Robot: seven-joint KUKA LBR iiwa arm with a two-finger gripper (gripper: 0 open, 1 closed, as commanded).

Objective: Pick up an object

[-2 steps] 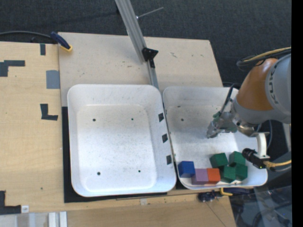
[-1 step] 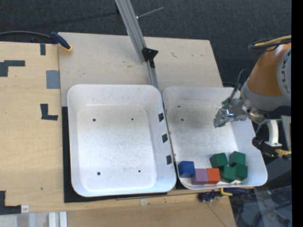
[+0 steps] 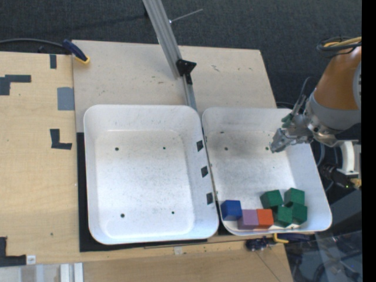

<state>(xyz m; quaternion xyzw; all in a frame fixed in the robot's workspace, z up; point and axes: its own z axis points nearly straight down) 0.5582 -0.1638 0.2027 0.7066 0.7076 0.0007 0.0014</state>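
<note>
Camera view, as I read it from my desk: two white bins side by side, the blocks bunched in the right one, the arm over that bin's right side.

Going left to right, I see the left bin [image 3: 143, 175] with only dark specks on its floor; just beside it the right bin [image 3: 247, 157] carries the objects along its near edge; a blue block [image 3: 231, 209] sits first, then a purple block [image 3: 251, 218] touching an orange block [image 3: 265, 217], then a cluster of green blocks [image 3: 286, 205] packed together at the near right corner; farther back, the gripper [image 3: 277, 143] hangs over the bin's right side, well apart from the blocks; I cannot tell how wide it stands, and I see nothing in it.
</note>
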